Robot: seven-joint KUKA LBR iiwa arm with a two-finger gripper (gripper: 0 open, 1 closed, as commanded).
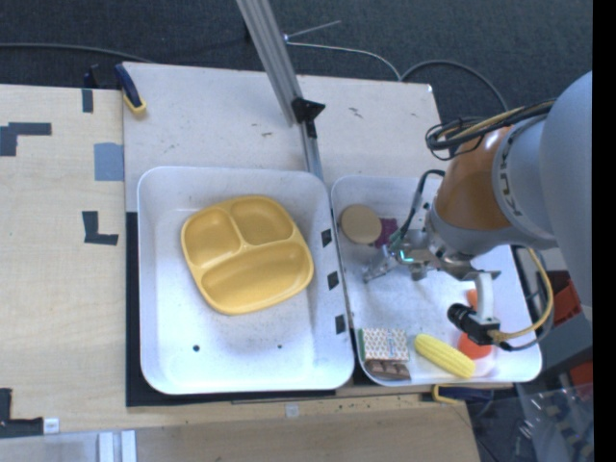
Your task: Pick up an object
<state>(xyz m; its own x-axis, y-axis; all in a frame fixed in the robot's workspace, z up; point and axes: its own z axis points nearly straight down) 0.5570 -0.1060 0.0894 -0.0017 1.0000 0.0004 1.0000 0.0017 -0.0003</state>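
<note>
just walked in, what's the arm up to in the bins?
The arm reaches in from the right, with its tool low over the right bin, close to a tan round disc and a small purple piece. Nothing shows gripped. A corn cob and a patterned block lie near that bin's front edge. The left bin holds a yellow divided plate, untouched.

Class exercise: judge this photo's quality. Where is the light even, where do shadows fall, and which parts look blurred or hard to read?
Camera view: light is soft and even, the yellow tray crisp with only a faint shadow; the left bin looks bright, without harsh glare; the claw is small and murky; the grey arm looms large and soft at the right.
</note>
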